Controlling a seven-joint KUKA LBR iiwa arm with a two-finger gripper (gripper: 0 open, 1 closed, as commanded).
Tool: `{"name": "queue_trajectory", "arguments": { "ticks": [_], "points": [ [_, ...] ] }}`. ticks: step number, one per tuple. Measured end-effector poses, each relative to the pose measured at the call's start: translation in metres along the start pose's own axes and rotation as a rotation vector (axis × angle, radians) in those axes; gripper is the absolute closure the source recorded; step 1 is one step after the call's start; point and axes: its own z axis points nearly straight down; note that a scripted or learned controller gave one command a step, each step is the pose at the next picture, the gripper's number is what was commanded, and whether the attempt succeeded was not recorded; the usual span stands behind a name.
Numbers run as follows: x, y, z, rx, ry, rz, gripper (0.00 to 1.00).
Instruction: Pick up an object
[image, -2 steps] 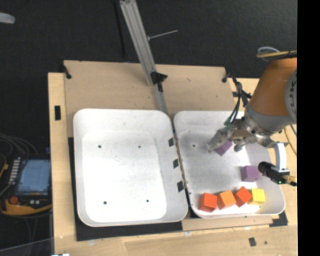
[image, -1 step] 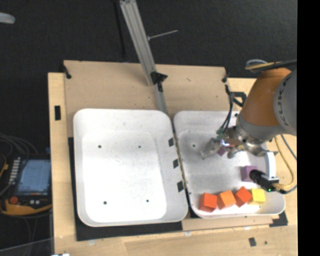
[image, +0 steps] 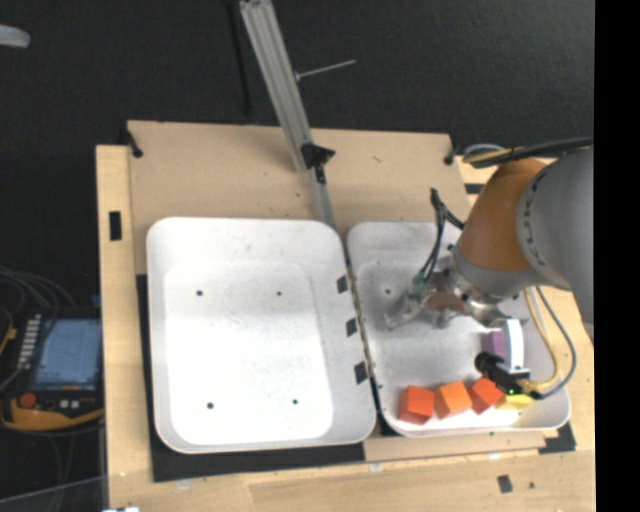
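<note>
Three orange blocks lie in a row along the near edge of the right bin: one at the left, one in the middle and one at the right. A small yellow piece lies just right of them, and a purple object lies above them. My gripper hangs low over the middle of the right bin, above and to the left of the blocks and apart from them. Nothing shows between its fingers.
The left bin sits beside the right one, with small black clips along the shared rim. A slanted metal rail rises from the bench behind the bins. The arm's orange band covers the right bin's far right corner.
</note>
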Motion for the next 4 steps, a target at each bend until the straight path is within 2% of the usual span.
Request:
{"name": "queue_trajectory", "arguments": {
  "ticks": [1,2,4],
  "points": [
    [-0.002,0.001,-0.014,-0.008,0.000,0.007,1.00],
    [-0.002,0.006,-0.079,-0.013,-0.002,-0.008,1.00],
    [-0.013,-0.003,-0.193,-0.014,-0.002,-0.008,1.00]
  ]
}}
